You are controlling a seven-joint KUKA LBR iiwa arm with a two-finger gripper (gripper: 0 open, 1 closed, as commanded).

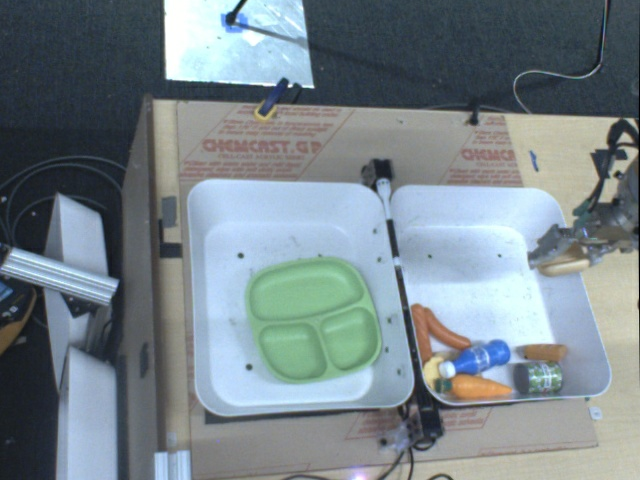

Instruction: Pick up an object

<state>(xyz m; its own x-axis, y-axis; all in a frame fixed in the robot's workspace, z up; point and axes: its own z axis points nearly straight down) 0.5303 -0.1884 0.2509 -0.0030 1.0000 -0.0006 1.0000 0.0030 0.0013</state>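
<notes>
White plastic forms the two shallow bins on the bench [470, 153]. The objects to pick lie together in the near corner of the right bin [480, 238]: two orange sausages [440, 328], a blue bottle [478, 357], a carrot [480, 388], a green can [538, 377] and a small brown piece [545, 351]. They are well apart from the hand [565, 253], which is at the right rim of the same bin, farther from the camera. The left bin [225, 238] holds a green plate [312, 318] with three compartments. The bench is brown with red letters, the floor behind it is dark, and a shiny metal sheet [235, 28] lies there. A pale tan thing sits at the tip of the hand, but whether the hand is released or clenched, I cannot tell.
</notes>
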